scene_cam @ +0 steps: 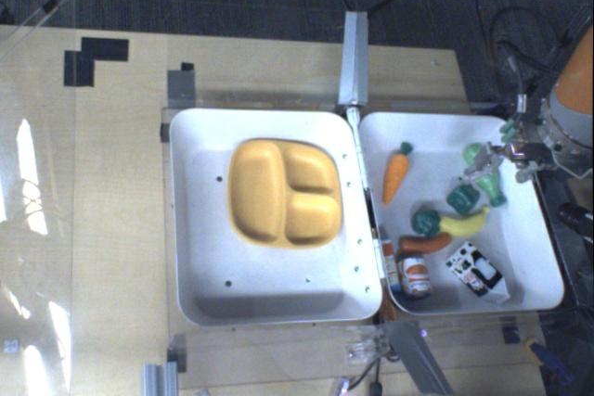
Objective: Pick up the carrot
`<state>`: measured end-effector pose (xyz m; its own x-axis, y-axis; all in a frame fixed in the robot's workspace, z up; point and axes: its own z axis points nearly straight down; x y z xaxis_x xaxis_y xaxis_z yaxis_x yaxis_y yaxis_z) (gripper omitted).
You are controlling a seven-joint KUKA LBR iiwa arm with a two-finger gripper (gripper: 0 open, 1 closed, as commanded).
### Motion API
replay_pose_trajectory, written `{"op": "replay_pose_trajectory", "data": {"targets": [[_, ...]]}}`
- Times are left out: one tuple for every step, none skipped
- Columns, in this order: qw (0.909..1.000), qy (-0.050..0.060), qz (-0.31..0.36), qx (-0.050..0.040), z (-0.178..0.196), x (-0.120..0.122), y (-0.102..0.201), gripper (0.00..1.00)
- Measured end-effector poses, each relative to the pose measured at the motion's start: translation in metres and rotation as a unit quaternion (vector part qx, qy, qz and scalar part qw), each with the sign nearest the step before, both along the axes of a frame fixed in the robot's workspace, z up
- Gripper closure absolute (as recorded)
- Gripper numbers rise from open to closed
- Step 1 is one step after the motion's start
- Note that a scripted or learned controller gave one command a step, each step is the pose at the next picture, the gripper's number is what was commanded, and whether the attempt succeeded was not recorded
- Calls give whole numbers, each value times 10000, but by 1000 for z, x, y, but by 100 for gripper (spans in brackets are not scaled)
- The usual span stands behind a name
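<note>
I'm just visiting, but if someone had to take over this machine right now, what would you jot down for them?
Gripper: at the right bin's far right side, over the green toys; open or shut, can't tell.
Carrot: lying in the right bin's upper left, near the divider, apart from the gripper.
Yellow tray: in the left bin.
Done: nothing yet; carrot not picked up.
Left: reach the carrot, grasp, lift.

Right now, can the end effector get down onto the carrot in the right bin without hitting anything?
Probably yes. The carrot lies alone near the right bin's left wall, apart from the cluster by the banana. The end effector sits to its right, with open bin floor between them.
</note>
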<state>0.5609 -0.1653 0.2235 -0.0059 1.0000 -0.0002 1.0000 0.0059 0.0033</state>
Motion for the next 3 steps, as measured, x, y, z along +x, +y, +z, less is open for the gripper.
{"op": "replay_pose_trajectory", "data": {"targets": [[9993, 0, 380, 0, -55, 41, 58, 0], [9963, -38, 857, -10, -135, 65, 81, 0], [9854, -20, 1705, -9, -37, 8, 90, 0]]}}
